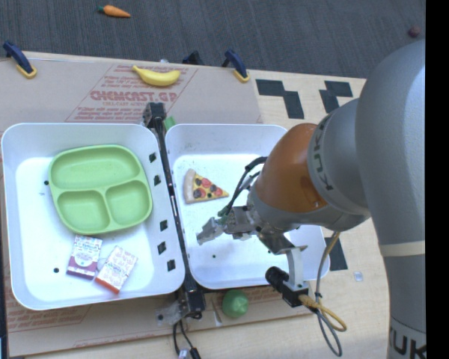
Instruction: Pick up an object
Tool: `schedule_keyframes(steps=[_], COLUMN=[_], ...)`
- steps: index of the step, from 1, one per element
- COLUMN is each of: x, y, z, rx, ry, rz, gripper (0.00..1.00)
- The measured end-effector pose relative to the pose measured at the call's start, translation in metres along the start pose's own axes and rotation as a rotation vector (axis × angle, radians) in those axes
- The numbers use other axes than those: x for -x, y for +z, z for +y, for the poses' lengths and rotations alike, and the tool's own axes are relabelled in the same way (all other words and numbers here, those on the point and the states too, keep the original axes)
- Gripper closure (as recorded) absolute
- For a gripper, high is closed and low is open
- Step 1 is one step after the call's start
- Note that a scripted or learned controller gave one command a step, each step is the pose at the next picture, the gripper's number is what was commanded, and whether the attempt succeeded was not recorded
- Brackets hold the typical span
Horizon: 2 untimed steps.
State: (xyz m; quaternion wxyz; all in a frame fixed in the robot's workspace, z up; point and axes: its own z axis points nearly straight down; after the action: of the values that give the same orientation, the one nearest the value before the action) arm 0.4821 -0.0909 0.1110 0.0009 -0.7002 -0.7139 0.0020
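Above the right bin (209,275), seen from the camera view, the gripper (209,230) hangs low over bare white floor, reaching in from the right under the orange band (288,178) of the arm. Its fingers are small and partly blurred against the bin, so I cannot tell how far apart they stand, and nothing is seen between them.

The nearest thing to pick is the pizza slice (202,187), lying flat in the same bin, up and slightly left of the gripper, near but apart from it. Its long axis runs roughly left to right, with the crust toward the divider and the point toward the arm. My judgement: the coming move turns on a short shift toward the bin's far side, then a descent across the slice's narrow width.

Counted:
- 2 bins, the left bin (15,275) and the right one.
- 1 pizza slice in the right bin.
- 1 green tray (97,189) and 2 small packets (101,264) in the left bin.
- 1 banana (157,74) on the cardboard beyond the bins.
- 1 green ball (236,304) at the near edge.
- 1 carrot (116,10) on the floor.
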Motion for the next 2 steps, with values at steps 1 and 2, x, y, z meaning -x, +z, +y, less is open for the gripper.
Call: schedule_keyframes(steps=[1,2], x=[0.0289,0.0282], y=[0.0185,0.0086], z=[0.1001,0.1001], rx=[0.003,0.001], ry=[0.015,0.01], rz=[0.003,0.005], gripper=[0.0,1.0])
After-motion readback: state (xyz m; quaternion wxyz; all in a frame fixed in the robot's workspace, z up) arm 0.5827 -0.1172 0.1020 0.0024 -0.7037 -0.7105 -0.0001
